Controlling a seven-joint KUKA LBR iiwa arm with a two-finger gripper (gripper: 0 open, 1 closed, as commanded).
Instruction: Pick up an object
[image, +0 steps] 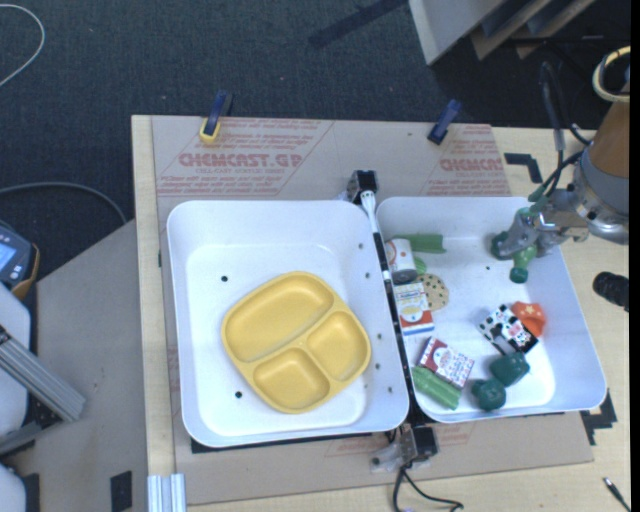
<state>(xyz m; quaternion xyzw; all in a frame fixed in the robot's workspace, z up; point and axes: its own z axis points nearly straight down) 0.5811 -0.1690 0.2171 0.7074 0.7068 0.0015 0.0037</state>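
Observation:
My gripper (516, 250) hangs over the upper right part of the right bin (575, 300), reaching in from the right. A small green round piece (519, 272) sits right at its lower tip; whether it is gripped or lying on the bin floor is unclear. A black-and-white cow toy (497, 328) and an orange piece (531, 318) lie a little below it. Further down are a dark green toy (497, 384), a red box (446, 362) and a light green stick (434, 388).
Along the right bin's left wall lie a green cylinder (426, 242), a small can (402, 258), a cookie (435, 290) and a small carton (413, 307). A yellow divided plate (296, 340) rests in the left bin (190, 250).

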